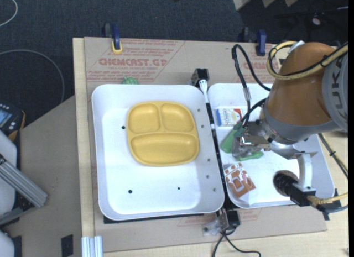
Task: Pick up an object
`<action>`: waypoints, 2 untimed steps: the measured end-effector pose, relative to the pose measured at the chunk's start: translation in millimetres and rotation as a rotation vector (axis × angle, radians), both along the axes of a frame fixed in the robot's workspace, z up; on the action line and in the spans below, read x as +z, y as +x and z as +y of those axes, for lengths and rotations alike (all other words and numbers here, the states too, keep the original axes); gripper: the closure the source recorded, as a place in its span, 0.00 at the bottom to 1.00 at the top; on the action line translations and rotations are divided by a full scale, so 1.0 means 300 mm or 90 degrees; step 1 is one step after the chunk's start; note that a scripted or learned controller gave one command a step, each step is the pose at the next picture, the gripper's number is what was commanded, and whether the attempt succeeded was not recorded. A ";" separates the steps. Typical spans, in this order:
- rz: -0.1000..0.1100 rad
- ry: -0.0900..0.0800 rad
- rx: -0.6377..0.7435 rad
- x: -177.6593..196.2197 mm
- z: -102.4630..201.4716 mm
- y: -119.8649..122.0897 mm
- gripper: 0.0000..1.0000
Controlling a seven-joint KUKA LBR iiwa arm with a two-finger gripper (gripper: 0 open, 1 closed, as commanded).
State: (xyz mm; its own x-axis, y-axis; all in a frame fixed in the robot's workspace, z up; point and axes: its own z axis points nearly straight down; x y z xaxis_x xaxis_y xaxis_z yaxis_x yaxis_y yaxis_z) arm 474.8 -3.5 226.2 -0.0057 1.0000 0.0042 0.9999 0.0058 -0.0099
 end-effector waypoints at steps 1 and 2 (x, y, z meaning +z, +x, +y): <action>-0.008 -0.002 -0.001 0.125 0.210 0.015 1.00; -0.020 -0.002 -0.005 0.691 0.059 0.020 1.00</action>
